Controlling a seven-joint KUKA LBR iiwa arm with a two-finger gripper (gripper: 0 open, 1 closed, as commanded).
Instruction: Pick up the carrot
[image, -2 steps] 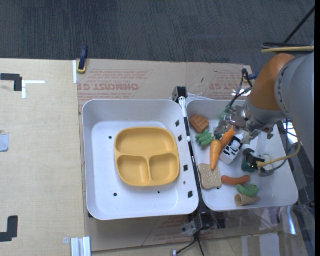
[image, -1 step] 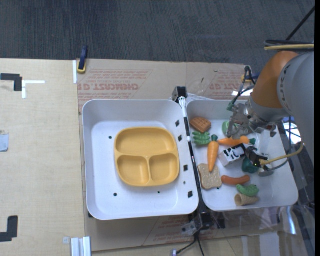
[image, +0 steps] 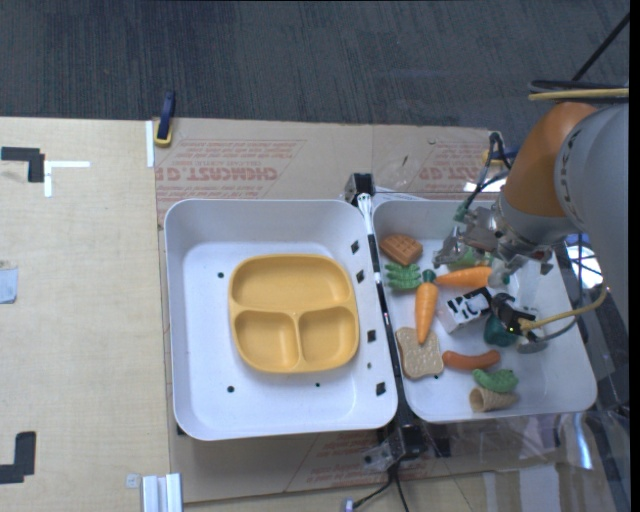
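— Grey metal of the arm (image: 575, 165) hides the right bin's (image: 560, 385) upper corner. Can you read the claw?

— Barely. The gripper (image: 478, 262) hangs low over the toys, its state impossible to tell among the clutter.

— And the carrot?

— One carrot (image: 426, 310) lies upright beside the bin's left wall, above the bread slice (image: 419, 354); a second carrot (image: 464, 277) lies crosswise right under the gripper.

— The arm?

— Reaching in from the right, bent downward.

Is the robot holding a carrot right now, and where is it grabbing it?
I cannot tell. The end effector sits right over one carrot, hiding any grip. Another carrot lies free.
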